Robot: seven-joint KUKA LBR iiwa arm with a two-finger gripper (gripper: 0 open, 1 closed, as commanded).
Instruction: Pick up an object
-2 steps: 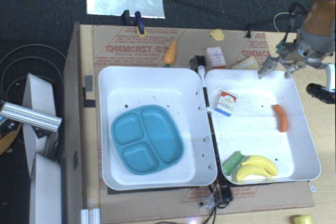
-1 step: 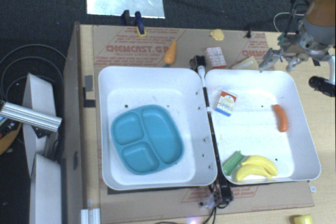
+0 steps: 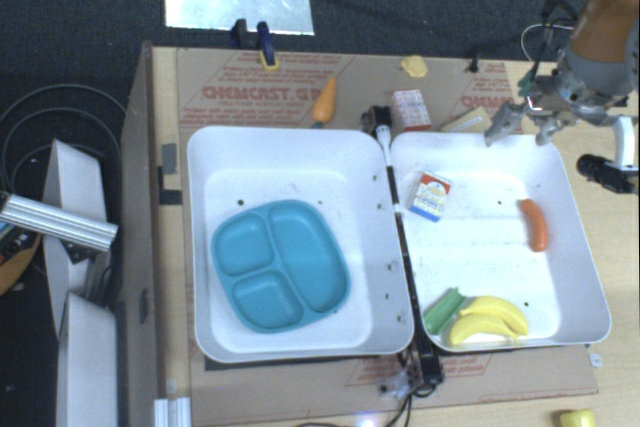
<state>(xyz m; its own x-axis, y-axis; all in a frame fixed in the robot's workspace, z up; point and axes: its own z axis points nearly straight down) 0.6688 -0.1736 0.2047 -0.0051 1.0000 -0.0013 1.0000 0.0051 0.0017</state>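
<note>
Sausage (image 3: pixel 537 224), small, light and likely slick-skinned, lay in the right bin (image 3: pixel 580 315), best pinched across its middle, while my gripper (image 3: pixel 523 127) hung open, empty, above the rim.

A blue divided tray (image 3: pixel 280 263) lies in the left bin (image 3: pixel 215 155), a carrot (image 3: pixel 324 100) on the cardboard (image 3: pixel 250 95) behind it

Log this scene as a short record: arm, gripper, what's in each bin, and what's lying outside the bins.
arm: reaches in at the upper right, above the far corner of the right bin
gripper: jaws spread, nothing between them
left bin: blue divided plate
right bin: small carton, sausage, bananas, green item beside the bananas
outside the bins: carrot, small box
</note>
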